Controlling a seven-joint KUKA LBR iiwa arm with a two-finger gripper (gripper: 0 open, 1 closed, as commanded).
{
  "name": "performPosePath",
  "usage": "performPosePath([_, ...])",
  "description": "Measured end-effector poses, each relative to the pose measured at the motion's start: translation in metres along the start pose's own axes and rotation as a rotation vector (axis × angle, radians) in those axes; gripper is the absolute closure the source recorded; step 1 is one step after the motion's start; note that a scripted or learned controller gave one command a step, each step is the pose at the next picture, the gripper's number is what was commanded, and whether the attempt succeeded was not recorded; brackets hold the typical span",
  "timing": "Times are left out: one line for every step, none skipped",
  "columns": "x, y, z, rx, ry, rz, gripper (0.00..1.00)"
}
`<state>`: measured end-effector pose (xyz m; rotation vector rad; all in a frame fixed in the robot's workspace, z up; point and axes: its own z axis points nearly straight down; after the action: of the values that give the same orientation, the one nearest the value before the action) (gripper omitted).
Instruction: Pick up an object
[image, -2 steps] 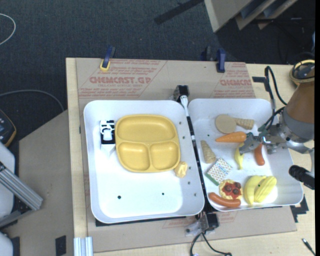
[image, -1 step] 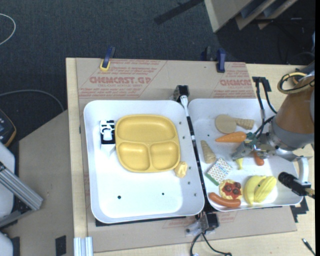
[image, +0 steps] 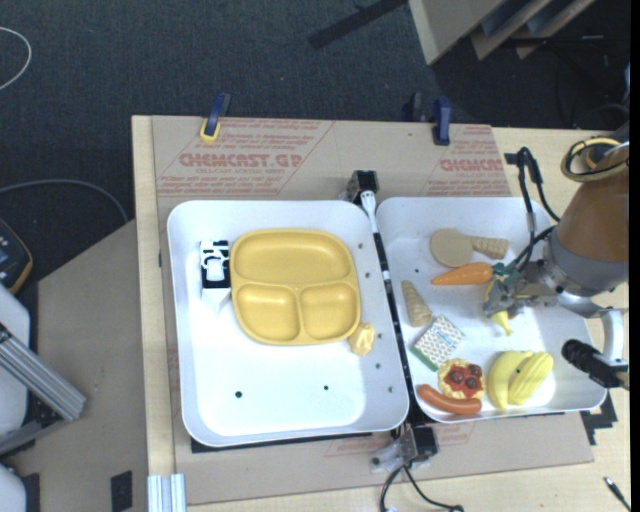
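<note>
My gripper (image: 505, 296) is low in the right bin (image: 560, 215), just right of an orange carrot (image: 461, 274). A small yellow piece (image: 501, 321) shows right under the gripper; whether it is held is unclear. Around it lie a tan bread slice (image: 451, 246), a cracker (image: 491, 246), a beige cone (image: 415, 303), a patterned square (image: 438, 342), a pizza slice (image: 461, 378), a hot dog (image: 447, 401) and yellow bananas (image: 520, 377).
The left bin (image: 290, 400) holds a yellow divided plate (image: 295, 285), a black-and-white card (image: 214, 265) and a small yellow lump (image: 362, 340). The arm's orange band (image: 598, 215) hangs over the right bin's right side. Clamps and cables line the board's edges.
</note>
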<state>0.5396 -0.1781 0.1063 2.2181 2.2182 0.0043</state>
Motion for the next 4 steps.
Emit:
performPosePath([0.008, 0.005, -0.047, 0.001, -0.001, -0.001, 1.0])
performPosePath([0.006, 0.017, -0.101, -0.003, -0.002, -0.002, 1.0])
performPosePath([0.006, 0.018, -0.12, 0.001, -0.001, -0.001, 1.0])
performPosePath([0.054, 0.027, -0.118, 0.005, 0.003, -0.005, 1.0])
